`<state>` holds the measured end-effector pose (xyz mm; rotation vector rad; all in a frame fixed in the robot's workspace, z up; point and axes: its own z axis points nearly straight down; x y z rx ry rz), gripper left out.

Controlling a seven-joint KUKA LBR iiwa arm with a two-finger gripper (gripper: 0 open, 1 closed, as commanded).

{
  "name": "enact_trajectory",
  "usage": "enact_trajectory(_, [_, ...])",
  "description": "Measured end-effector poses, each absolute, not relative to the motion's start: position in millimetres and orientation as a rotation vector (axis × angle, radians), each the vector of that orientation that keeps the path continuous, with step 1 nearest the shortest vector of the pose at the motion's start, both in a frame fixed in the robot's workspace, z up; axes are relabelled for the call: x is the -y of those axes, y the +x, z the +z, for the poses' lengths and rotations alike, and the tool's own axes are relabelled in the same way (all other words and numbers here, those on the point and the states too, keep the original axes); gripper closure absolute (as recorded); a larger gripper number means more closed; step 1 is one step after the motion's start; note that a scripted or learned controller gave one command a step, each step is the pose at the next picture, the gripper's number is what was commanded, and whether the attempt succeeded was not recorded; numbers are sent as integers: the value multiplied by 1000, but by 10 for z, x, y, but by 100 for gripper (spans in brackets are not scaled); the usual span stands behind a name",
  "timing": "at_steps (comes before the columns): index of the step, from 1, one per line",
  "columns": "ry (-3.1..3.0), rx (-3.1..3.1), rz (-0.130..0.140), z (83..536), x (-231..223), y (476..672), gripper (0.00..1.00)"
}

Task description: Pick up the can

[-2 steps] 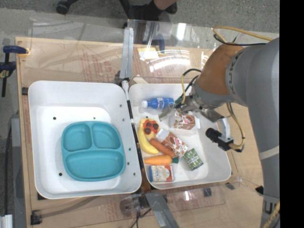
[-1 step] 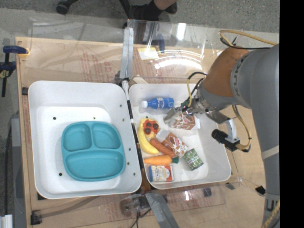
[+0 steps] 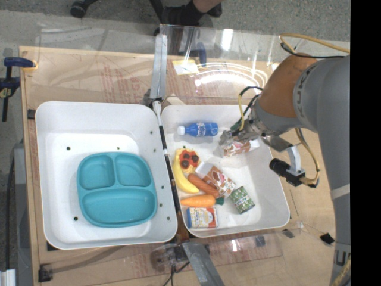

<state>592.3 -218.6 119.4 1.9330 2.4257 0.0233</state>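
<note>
can (image 3: 242,199) lying tilted, long axis upper-left to lower-right.

1. Two white bins: left bin (image 3: 47,124), right bin (image 3: 271,213).
2. Teal divided plate (image 3: 116,189) at the lower left of the frame.
3. Blue bottle (image 3: 199,130) with a white cap.
4. Yellow banana (image 3: 184,180); two orange carrots (image 3: 198,201).
5. Green can (image 3: 242,199) with a patterned label.
6. Grey arm (image 3: 324,94) with an orange band, at the right of the frame.
</note>
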Motion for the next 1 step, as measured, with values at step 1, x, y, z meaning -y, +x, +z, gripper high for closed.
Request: enact_trajectory(1, [2120,-2316,-1,2144,1780,5511,100])
